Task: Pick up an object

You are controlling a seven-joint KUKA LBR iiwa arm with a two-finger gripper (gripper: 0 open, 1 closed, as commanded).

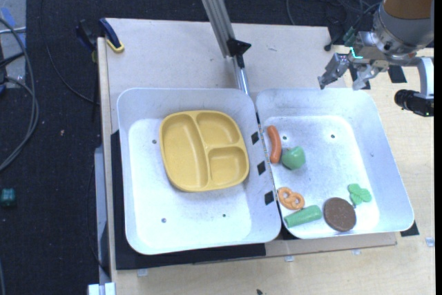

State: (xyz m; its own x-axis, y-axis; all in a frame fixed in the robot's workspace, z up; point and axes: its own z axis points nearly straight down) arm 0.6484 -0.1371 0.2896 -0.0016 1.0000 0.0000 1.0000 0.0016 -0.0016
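Six small objects lie in the right bin [387, 169]: an orange sausage [274, 143] touching a green pepper [293, 158], and nearer the front rim a pretzel [291, 200], a green pod [302, 215], a brown disc [340, 213] and a green sprig [358, 194]. Beside it, the left bin [138, 217] holds a yellow divided tray [204, 149]. Above the right bin's far rim hang the jaws [343, 72], spread open, gripping nothing
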